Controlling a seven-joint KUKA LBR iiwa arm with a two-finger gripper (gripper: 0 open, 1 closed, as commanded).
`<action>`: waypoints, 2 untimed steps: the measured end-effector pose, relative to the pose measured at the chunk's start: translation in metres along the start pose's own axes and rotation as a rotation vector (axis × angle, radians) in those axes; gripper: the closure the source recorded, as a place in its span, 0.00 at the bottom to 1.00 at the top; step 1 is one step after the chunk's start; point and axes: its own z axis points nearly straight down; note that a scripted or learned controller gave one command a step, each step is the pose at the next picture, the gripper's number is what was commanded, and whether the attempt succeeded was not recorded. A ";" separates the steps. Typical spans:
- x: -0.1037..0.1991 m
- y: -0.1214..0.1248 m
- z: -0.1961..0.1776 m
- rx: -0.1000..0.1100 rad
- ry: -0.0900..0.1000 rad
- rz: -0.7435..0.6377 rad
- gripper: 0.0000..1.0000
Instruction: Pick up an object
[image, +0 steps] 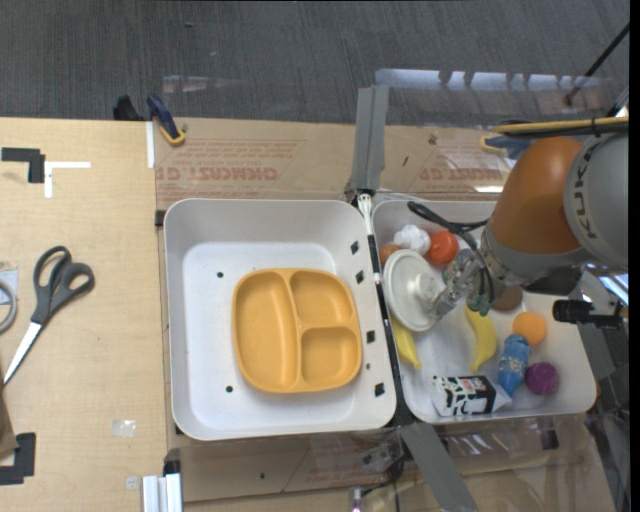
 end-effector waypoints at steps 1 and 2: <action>-0.017 -0.067 -0.140 0.000 0.006 0.103 1.00; -0.038 -0.016 0.012 0.001 0.006 0.194 1.00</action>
